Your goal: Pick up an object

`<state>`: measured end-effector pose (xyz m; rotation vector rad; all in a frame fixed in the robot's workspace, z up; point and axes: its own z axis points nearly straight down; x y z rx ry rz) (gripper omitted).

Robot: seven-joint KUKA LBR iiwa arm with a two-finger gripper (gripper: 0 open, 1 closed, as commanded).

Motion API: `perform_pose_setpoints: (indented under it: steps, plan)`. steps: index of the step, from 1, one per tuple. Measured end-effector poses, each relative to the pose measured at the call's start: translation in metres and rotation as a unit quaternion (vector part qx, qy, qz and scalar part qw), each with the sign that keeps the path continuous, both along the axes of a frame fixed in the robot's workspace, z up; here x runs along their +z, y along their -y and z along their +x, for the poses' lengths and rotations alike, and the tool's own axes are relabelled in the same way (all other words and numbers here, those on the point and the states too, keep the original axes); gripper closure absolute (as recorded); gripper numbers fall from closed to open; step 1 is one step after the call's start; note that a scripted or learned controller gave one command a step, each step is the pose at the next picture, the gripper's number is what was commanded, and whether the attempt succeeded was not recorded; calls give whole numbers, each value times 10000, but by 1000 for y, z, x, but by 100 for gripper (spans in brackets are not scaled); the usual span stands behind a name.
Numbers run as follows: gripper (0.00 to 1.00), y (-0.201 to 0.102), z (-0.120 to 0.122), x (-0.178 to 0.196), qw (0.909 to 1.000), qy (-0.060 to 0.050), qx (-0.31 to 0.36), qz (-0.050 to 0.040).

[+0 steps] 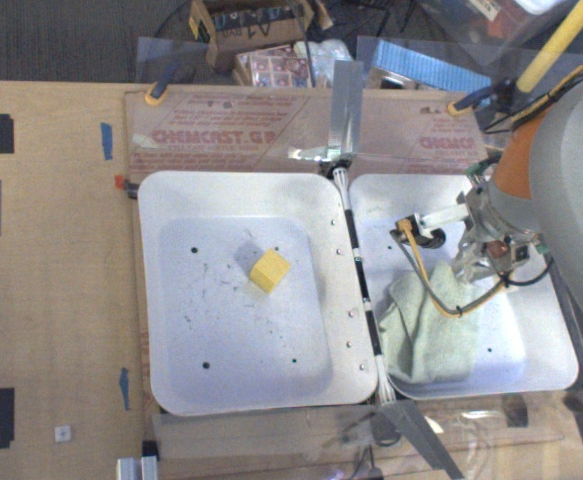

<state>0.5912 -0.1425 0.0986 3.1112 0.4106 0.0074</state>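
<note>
A small yellow block [269,270] lies near the middle of the left bin [171,368]. A crumpled pale green cloth [429,330] fills the near left part of the right bin [541,358]. My gripper [468,261] hangs low over the right bin, at the cloth's far right edge, pointing down. The wrist and its cabling hide the gripper's tip. A yellow cable [426,278] loops from the wrist across the cloth.
A metal divider [356,268] separates the two bins. Clear plastic walls [231,133] stand behind both bins. The grey arm [571,188] with its orange band covers the right bin's far right side. Brown bench surface lies to the left.
</note>
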Motion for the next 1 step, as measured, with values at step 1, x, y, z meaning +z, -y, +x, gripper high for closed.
perform_pose_setpoints:
  steps: [1]
  plan:
    - [100, -29, -20, 24, 9995, -45, -299, 27]
